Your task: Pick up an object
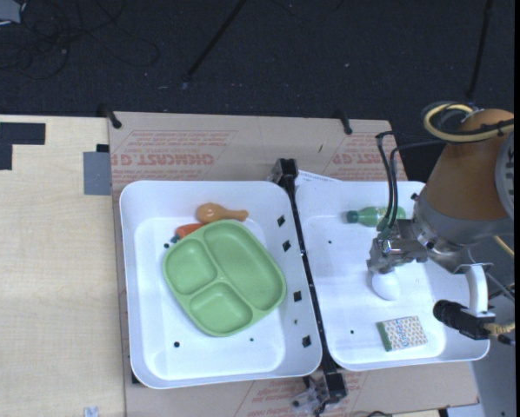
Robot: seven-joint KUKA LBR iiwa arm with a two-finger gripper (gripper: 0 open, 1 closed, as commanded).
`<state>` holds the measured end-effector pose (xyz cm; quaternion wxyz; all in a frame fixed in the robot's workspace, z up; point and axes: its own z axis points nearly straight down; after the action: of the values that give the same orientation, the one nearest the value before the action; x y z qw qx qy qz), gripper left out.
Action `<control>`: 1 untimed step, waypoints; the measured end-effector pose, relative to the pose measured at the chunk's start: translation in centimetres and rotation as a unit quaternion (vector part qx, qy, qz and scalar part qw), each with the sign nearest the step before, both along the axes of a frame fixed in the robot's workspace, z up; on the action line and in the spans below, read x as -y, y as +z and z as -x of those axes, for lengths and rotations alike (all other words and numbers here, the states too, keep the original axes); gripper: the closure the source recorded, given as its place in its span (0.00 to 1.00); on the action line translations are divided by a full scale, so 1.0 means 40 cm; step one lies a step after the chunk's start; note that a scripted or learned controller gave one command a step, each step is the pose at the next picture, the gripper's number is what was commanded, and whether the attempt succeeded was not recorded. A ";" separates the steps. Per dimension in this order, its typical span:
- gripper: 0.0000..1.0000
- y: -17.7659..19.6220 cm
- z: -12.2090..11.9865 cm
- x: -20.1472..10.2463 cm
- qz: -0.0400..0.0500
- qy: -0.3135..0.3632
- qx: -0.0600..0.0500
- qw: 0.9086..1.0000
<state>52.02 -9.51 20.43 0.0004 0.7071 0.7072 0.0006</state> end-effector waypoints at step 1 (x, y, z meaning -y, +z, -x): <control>1.00 0.020 0.028 -0.153 -0.002 0.003 -0.002 1.000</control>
<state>50.92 -3.41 21.24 -0.0025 0.7053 0.7089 0.0000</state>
